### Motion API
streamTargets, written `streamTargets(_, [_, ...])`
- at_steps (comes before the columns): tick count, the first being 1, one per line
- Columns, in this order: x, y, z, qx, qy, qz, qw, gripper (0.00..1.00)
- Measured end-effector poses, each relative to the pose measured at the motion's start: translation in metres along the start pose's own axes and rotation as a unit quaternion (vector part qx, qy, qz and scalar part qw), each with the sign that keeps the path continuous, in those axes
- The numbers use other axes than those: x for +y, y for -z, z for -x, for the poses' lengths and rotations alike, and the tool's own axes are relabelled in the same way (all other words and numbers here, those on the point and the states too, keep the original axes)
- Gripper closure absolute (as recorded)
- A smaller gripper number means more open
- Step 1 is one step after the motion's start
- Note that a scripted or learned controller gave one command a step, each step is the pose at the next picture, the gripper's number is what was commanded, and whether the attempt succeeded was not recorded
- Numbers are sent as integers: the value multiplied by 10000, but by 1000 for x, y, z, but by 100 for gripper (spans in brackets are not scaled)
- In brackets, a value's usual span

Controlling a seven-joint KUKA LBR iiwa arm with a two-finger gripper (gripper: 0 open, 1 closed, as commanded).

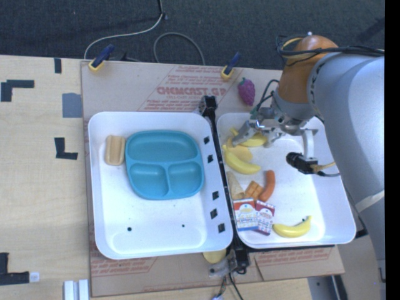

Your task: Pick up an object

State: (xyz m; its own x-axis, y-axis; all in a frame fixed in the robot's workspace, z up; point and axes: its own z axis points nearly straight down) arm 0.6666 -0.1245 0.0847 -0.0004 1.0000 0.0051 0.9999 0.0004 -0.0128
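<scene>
Hovering at the far-left corner of the right bin point(340, 220), the tool point(257, 130) (open or closed: cannot tell) sits just above a yellow banana point(240, 162), whose long axis runs toward the bin's centre.

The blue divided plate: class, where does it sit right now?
In the camera view the blue divided plate lies in the left white bin, toward its upper half, with a tan piece of bread just to its left.

The cardboard sheet point(181, 89) bears red "CHEMCAST GP" print.
</scene>
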Motion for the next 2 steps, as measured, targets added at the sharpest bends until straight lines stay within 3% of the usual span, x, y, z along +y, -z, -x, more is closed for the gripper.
streamTargets(1, [0,0,2,-2,7,2,10000,0])
streamTargets(2, [-2,9,3,-11,8,-30,10000,100])
